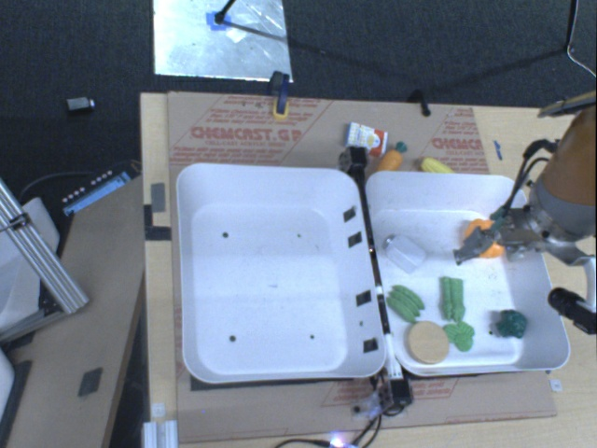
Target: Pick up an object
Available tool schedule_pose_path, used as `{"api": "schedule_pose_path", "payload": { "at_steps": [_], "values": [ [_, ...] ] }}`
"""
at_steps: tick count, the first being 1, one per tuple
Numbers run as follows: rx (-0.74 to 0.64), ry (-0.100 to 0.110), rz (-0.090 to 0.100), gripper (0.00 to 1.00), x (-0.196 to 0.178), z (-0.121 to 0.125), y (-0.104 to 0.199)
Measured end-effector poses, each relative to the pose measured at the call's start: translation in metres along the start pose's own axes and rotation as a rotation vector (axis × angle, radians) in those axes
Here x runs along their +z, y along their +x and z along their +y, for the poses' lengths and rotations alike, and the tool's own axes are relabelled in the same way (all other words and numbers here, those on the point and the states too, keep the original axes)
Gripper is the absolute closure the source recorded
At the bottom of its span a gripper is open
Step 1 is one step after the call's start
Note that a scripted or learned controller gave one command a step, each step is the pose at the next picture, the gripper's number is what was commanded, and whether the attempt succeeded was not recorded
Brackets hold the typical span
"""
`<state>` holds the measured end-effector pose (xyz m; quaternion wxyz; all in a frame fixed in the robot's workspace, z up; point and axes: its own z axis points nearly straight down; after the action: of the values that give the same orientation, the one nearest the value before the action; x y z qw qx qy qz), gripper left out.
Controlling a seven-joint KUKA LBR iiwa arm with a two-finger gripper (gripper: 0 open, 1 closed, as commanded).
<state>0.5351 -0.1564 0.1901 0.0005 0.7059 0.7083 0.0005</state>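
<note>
We see the gripper [478, 243] low in the right bin [438, 189], beside an orange object [482, 225], likely positioned to grasp it; whether it grips anything we cannot tell.

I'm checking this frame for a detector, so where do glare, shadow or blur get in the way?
Camera view: the foil sheet on the dark floor glares; both white bins look near blown out, so the pale clear piece barely separates; the gripper is dim and soft against an orange object; the green toys stay crisp.
</note>
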Motion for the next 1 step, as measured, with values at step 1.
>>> {"api": "schedule_pose_path", "payload": {
  "at_steps": [1],
  "values": [
    [-0.003, -0.003, 0.000, 1.00, -0.0110, 0.0011, 0.0002]
  ]
}}
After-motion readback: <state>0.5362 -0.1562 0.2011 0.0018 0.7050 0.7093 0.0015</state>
